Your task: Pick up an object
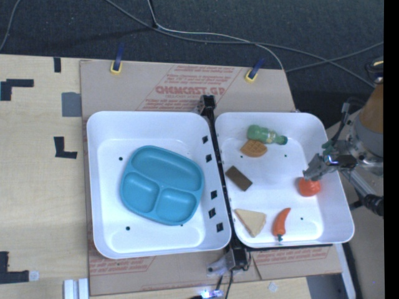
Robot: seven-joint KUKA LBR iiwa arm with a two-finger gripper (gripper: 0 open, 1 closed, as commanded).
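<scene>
Right bin [312,126]: gripper [313,172] just above red tomato [309,187], right side; finger state cannot be told.

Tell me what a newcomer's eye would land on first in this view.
The big blue plastic divided plate lying in the left white bin stands out first. Next comes the grey arm's gripper at the right bin's right side, just above a small red tomato-like toy, with a red chilli pepper toy nearer the front rim.
</scene>
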